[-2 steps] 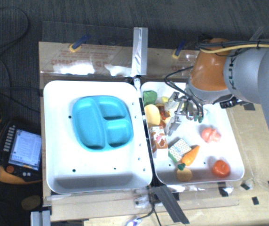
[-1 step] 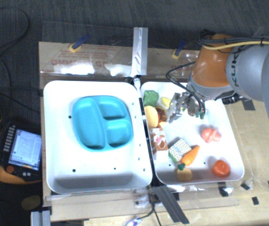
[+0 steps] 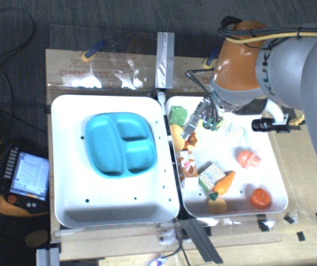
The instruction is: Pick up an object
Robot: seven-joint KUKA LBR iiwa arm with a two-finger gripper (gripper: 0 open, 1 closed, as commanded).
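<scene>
One tomato (image 3: 261,197) and one carrot (image 3: 224,183) lie in the right bin (image 3: 277,165); gripper (image 3: 198,119) grip unclear.

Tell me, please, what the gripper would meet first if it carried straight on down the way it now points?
Probably the yellow toy by the right bin's left wall. The gripper slants down and left from the wrist, and that piece lies just beyond its tip, below the green toy. Height above the bin is unclear.

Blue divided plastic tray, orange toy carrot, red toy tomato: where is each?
Blue divided plastic tray (image 3: 119,143): camera view, centre divider.
Orange toy carrot (image 3: 224,183): camera view, mid-body.
Red toy tomato (image 3: 260,198): camera view, top surface.
</scene>
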